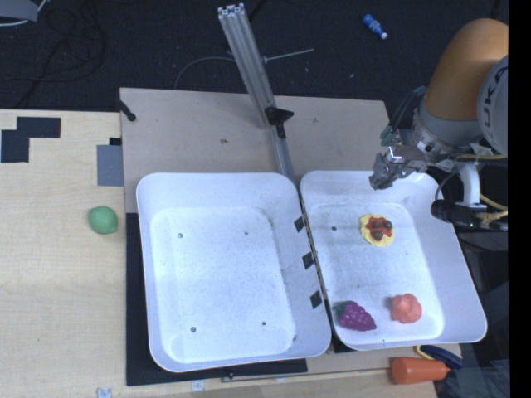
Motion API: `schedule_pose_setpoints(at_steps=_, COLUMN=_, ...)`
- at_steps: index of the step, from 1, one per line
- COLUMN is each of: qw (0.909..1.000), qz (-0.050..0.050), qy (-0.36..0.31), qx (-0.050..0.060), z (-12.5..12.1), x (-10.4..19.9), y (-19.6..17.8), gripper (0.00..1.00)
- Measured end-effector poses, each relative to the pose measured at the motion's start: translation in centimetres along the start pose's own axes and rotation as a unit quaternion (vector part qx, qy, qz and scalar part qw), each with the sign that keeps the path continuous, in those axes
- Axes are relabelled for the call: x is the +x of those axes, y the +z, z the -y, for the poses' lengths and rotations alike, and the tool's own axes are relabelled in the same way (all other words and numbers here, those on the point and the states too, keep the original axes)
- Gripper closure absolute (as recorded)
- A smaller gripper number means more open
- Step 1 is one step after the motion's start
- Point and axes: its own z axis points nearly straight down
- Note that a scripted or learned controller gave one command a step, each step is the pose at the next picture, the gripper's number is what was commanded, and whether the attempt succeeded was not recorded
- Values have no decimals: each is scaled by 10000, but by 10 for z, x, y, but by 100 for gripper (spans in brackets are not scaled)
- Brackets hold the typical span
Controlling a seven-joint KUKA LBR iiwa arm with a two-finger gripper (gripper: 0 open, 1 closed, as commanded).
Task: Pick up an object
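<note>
White plastic makes up the two shallow bins that sit side by side on the desk [207, 131], the left bin [158, 197] showing a bare speckled floor and the right bin [456, 305] holding three small things. Near the middle of the right bin lies a yellow toy pastry [377, 229] topped with red and dark spots. Toward the near edge of that bin rest a purple bunch of toy grapes [356, 316], close to the wall shared with the left bin, and just to its right, apart from it, a pinkish-red rounded toy [406, 308]. The grey arm [465, 81], with its orange band, comes in from the right and ends in the tool [387, 175], which hangs over the far rim of the right bin, above and well apart from the pastry. Whether the tool is spread or closed I cannot tell, and nothing can be seen gripped in it. Outside the bins, a green ball [103, 220] lies on the pale wood surface to the left, an orange object [417, 370] lies at the near edge below the right bin, a metal rail [253, 73] slants up from between the bins, and a small blue item [374, 26] rests on the dark floor beyond.
</note>
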Motion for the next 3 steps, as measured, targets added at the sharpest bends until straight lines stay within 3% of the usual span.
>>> schedule_pose_setpoints(at_steps=3, qw=10000, qz=-8, qy=-15, qx=24, z=79, x=142, y=1, gripper=100)
